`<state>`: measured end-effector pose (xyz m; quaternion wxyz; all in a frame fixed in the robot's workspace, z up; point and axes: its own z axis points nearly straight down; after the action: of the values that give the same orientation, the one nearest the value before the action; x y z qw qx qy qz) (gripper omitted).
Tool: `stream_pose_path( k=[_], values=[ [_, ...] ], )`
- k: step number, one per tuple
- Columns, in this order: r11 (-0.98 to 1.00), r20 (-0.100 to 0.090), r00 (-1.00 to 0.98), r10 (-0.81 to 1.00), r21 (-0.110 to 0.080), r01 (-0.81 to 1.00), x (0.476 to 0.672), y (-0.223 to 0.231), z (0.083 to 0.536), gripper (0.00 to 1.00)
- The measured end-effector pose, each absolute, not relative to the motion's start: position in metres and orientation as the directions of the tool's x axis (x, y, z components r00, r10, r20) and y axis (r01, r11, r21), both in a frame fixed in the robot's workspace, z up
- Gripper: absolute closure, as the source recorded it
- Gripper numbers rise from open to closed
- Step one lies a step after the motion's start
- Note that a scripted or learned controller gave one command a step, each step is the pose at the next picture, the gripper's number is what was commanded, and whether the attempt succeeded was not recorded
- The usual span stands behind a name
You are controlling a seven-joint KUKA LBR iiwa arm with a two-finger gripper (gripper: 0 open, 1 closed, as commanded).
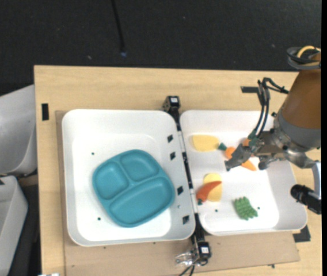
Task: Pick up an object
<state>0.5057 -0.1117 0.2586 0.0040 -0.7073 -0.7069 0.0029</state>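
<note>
Fingers of the gripper (239,158) are seen lowered into the right bin (284,209), but whether they are spread or pressed together cannot be told. An orange carrot-like piece (246,165) lies touching or just under them, the likely target. A yellow piece (205,142) lies to their left; a red-and-yellow piece (210,188) and a green piece (245,208) lie nearer the camera. A blue divided plate (132,187) rests in the left bin (77,154), well apart. Both bins sit on a pale wooden bench (106,85) against a dark floor.
</note>
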Motion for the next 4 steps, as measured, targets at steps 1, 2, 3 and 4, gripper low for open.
stream_pose_path(
  k=[1, 2, 3, 4],
  values=[
    [0.002, 0.000, -0.002, 1.000, 0.002, 1.000, 0.508, -0.112, 0.264, 0.00],
    [-0.001, 0.000, 0.001, 1.000, -0.005, 1.000, 0.501, -0.117, 0.204, 0.00],
    [-0.001, 0.000, 0.001, 1.000, -0.003, 1.000, 0.494, -0.116, 0.159, 0.00],
    [-0.001, 0.000, 0.001, 1.000, -0.005, 1.000, 0.493, -0.117, 0.106, 0.00]
  ],
)
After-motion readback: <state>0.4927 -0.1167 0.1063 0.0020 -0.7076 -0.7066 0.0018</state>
